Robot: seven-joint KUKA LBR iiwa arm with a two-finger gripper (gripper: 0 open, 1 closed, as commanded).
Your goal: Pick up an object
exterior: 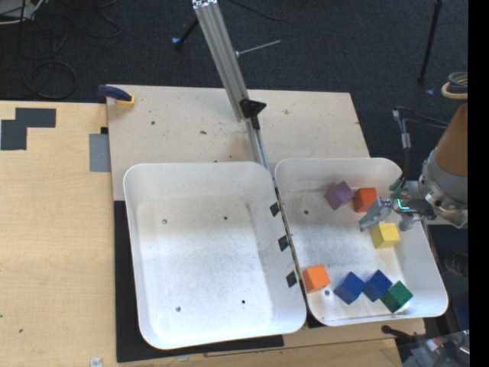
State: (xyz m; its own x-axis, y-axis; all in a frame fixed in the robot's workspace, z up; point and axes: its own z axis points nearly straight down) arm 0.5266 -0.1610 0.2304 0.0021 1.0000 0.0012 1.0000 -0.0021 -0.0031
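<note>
The right bin (428, 277) holds several small cubes. A purple cube (338, 195) and a red-orange cube (365, 199) sit toward its back. A yellow cube (385, 235) lies at mid right, and an orange cube (315, 277) rests by the divider. Two blue cubes (349, 287) (376, 284) and a green cube (397, 295) line the front. My gripper (390, 214) hangs low over the right bin, just behind the yellow cube and right of the red-orange one. Its fingers stand open with nothing between them.
The left bin (153, 205) stands beside the right one, with black clips along the shared wall (281, 235). A slanted metal post (225, 52) rises from behind the bins. The arm's wrist (447, 182) reaches in over the right bin's right rim.
</note>
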